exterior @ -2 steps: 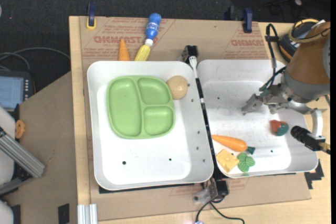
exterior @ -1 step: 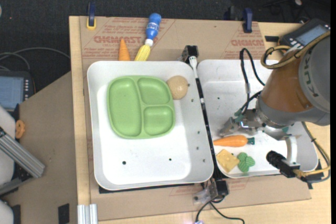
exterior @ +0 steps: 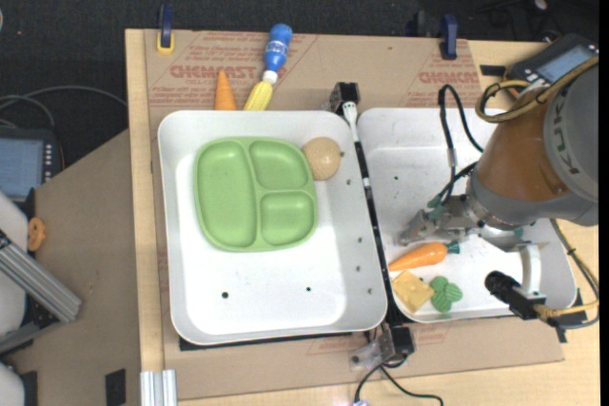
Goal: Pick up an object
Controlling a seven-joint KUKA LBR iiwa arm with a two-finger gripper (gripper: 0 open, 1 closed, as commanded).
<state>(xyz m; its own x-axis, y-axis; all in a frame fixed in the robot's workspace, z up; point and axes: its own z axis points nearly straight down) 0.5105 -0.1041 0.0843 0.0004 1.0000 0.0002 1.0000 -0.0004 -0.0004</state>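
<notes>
In the right bin (exterior: 419,133) my gripper (exterior: 433,223) hangs low near the front left, just above an orange carrot (exterior: 419,255). The carrot lies on the bin floor, pointing left. In front of it sit a yellow cheese wedge (exterior: 411,290) and a green broccoli piece (exterior: 443,294), close together by the front wall. Nothing shows in the gripper's grasp. The arm covers the bin's right side.
The left bin (exterior: 257,295) holds a green divided plate (exterior: 255,193) and a tan round item (exterior: 323,157) at the plate's back right corner. Behind the bins on the bench lie an orange cone (exterior: 224,91), a yellow piece (exterior: 259,95) and a blue-and-white bottle (exterior: 278,48).
</notes>
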